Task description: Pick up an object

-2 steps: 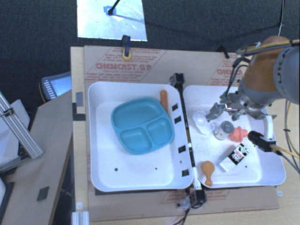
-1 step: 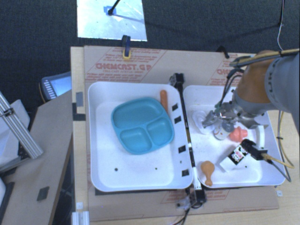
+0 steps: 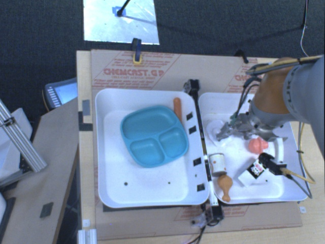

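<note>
Left bin (image 3: 101, 151): a blue three-compartment plate (image 3: 154, 135) lies flat near the centre, turned askew. An orange rod (image 3: 177, 107) lies by the right wall at the plate's far corner. Right bin (image 3: 238, 194): a pink lump (image 3: 257, 145) right of centre, a small pale cylinder (image 3: 217, 162) beside the left wall, and a tan pear-shaped piece (image 3: 224, 185) in the near-left corner.

- We count two white bins: a left bin (image 3: 116, 183) and a right bin (image 3: 277, 191).
- We see one blue plate (image 3: 154, 135), and we count three sections in it.
- We find one orange stick (image 3: 177, 107).
- We count one small white can (image 3: 217, 162).
- We see one tan drumstick-shaped toy (image 3: 224, 185).
- We count one pink lump (image 3: 257, 145).
- We see one cardboard sheet (image 3: 152, 71) under both bins.
</note>
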`<state>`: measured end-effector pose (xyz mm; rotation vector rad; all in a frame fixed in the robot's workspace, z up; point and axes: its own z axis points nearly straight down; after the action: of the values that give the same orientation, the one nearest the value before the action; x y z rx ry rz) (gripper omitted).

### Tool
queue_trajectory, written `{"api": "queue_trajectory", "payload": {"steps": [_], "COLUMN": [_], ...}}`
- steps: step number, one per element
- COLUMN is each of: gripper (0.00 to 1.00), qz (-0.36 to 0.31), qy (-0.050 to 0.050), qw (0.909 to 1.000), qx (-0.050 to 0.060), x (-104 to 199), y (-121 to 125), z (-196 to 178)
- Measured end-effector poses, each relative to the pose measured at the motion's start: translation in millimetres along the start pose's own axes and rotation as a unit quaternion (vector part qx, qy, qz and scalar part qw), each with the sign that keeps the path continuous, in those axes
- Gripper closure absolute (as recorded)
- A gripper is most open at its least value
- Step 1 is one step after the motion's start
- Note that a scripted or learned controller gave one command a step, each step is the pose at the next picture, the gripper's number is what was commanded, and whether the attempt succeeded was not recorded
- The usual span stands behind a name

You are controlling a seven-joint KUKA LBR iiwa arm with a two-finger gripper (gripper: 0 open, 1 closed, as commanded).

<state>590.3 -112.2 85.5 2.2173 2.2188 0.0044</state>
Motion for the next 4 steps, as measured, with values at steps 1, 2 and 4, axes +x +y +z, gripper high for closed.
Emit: {"api": "queue_trajectory", "payload": {"steps": [1,2,4], "gripper": [1.00,1.00,1.00], "qz": [0.000,-0.002,-0.002], "qy": [0.000,0.000,0.000], "qw": [1.0000,1.0000,1.0000], "qx": [-0.001,0.000,0.000], "x": [0,-1,-4], "y": [1,10,22], "z": [-12,-58,-171]}}
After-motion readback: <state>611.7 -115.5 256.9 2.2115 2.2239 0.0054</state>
